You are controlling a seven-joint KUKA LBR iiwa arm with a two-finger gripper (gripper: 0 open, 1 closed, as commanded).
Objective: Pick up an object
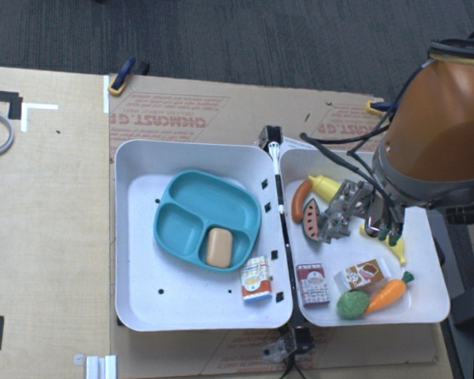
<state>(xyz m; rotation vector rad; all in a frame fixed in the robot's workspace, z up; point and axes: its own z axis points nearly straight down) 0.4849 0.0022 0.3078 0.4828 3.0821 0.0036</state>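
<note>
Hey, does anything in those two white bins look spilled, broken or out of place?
Nothing looks spilled or broken. The teal plate sits askew in the left bin, with a bread piece in one compartment. A small carton lies beside it. Toy foods lie scattered in the right bin.

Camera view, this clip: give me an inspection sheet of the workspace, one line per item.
Surface: two white bins, left bin and right bin, on cardboard over a wooden bench.
Job's things, left bin: teal divided plate holding a tan bread piece; small carton beside the plate.
Job's things, right bin: hot dog, yellow piece, watermelon slice, red box, brown packet, carrot, green vegetable.
Clutter: blue clamp at the cardboard's far edge.
Grippers: gripper low in the right bin by the watermelon slice; finger state unclear.
Cables: black cables along the arm.
Surroundings: dark carpet beyond.
</note>
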